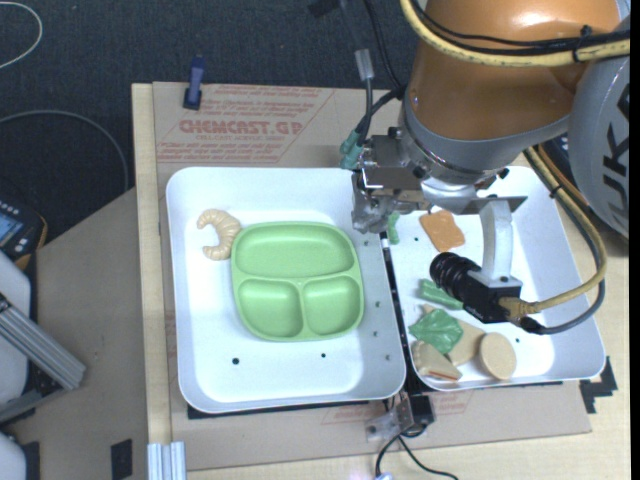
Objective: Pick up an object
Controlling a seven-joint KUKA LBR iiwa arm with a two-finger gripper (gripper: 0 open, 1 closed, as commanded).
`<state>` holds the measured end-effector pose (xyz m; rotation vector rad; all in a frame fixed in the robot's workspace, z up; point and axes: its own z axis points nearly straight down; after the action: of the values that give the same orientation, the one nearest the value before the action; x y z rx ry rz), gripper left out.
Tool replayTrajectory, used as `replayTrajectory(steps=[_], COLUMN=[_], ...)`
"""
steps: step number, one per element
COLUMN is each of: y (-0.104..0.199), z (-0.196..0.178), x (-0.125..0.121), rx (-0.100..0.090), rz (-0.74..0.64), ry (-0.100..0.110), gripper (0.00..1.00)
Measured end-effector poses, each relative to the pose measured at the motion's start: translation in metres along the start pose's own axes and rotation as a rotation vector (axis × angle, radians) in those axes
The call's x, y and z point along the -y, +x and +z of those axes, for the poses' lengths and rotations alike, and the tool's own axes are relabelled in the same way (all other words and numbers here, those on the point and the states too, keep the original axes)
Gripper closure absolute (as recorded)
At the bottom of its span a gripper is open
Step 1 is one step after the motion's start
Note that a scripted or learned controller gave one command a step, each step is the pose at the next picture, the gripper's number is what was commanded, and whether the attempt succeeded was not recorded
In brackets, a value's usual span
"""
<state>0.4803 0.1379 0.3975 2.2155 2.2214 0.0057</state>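
While the gripper (372, 211) sits over the bins' divide, can't tell its jaws' state; the cardboard sheet (240, 118) behind reads "CHEMCAST G.P" in red.

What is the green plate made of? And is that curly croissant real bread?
The green plate looks like smooth matte plastic: one even colour, rounded moulded compartments, soft sheen. The croissant is probably a plastic or rubber toy, since its pale surface looks uniform and slightly glossy, though the picture cannot settle that.

The arm's big wrist (500, 68) blocks the right bin's (575, 363) far half. The gripper (372, 213) is mostly buried under it. The printing on the worktop (240, 123) is too faint to read fully.
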Motion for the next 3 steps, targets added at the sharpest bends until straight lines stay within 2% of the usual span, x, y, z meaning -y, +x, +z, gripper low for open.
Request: replayTrajectory(steps=[3], y=[0.001], z=[-0.031], x=[-0.002], rx=[0.001], rz=[-0.002], ry=[-0.008], gripper=[1.0])
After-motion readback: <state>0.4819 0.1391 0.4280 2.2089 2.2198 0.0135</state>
